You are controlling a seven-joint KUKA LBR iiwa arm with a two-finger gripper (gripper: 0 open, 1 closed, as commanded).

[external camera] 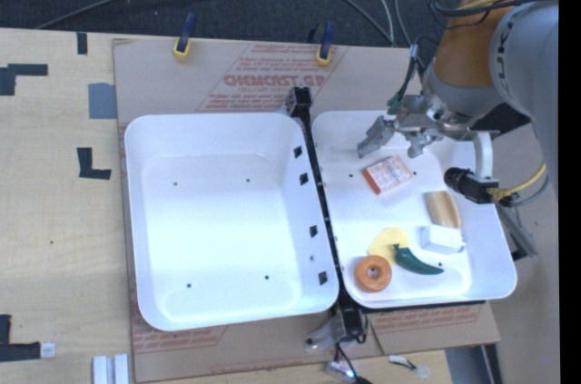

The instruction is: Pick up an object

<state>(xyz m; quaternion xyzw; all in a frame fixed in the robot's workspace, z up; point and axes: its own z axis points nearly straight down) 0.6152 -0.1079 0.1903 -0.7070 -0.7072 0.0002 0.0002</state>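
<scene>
My gripper (396,144) hangs over the back of the right bin (340,137), its two fingers spread apart with nothing between them. Just below and in front of it lies a small red and white packet (388,176). Further right sits a tan bread-like block (443,209), with a white block (443,239) in front of it. Near the bin's front are a yellow piece (387,241), a green pepper (416,260) and an orange round object (372,273).
The left bin (145,192) adjoins the right one along a black divider (313,192). Both stand on a cardboard sheet (245,73) held by two clamps at the back. The arm's orange band (477,28) rises at the upper right.
</scene>
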